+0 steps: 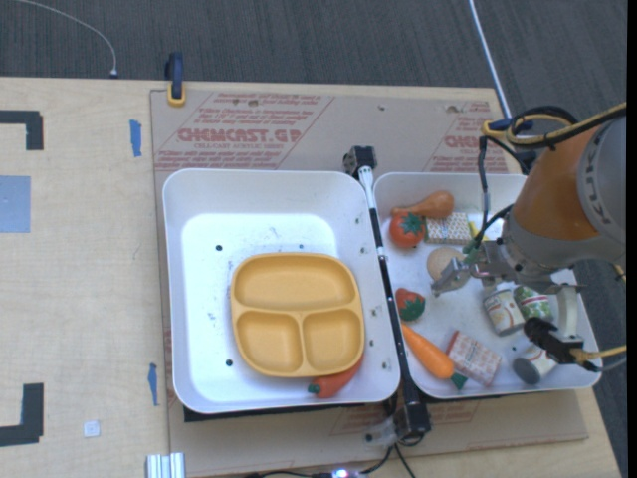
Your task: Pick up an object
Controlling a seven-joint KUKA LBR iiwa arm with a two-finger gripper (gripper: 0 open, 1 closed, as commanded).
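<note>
Camera view: cardboard sheet (249, 127) under both bins prints "CHEMCAST GP" in red — hand (453, 277) over right bin (587, 366), finger spread indeterminate; carrot (428, 355) at 6 o'clock.

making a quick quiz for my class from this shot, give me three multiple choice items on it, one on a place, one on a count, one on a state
1. Where does the yellow tray lie?
A. in the left bin
B. in the right bin
C. on the cardboard behind the bins

2. How many compartments has the yellow tray?
A. two
B. three
C. five

3. How does the carrot in the right bin rest?
A. standing upright
B. lying flat on the bin floor
C. lifted between the fingers of the gripper

Key:
1 A, the tray sits on the left bin's floor.
2 B, one long section at the top and two smaller ones below.
3 B, it lies on its side near the divider, apart from the gripper.
</note>
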